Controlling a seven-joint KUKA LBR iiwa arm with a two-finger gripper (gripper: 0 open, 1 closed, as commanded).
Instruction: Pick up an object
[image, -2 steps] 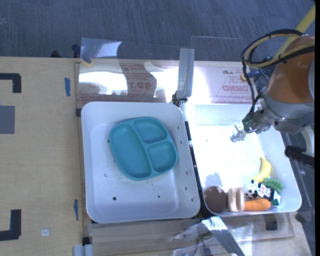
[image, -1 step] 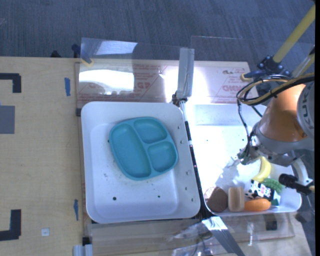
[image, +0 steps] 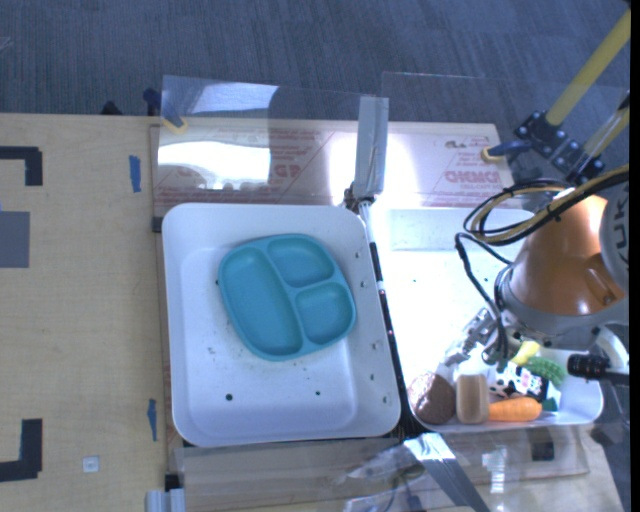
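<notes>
My gripper (image: 483, 345) hangs low in the right bin (image: 430, 250), under the orange wrist band, just above a cluster of small items along the bin's front wall. Directly below it stands a tan block (image: 472, 397). A brown rounded piece (image: 434, 398) lies to the left of the block, and an orange carrot (image: 515, 409) to its right. A yellow piece (image: 526, 352), a black-and-white item (image: 523, 381) and a green piece (image: 548, 369) sit beside the wrist. The arm covers part of this cluster.
The left bin (image: 190, 330) holds a blue three-compartment plate (image: 287, 296). A raised divider (image: 382, 300) separates the bins. Black and yellow cables (image: 500, 215) loop over the right bin's back. Clear plastic sheets stand behind both bins.
</notes>
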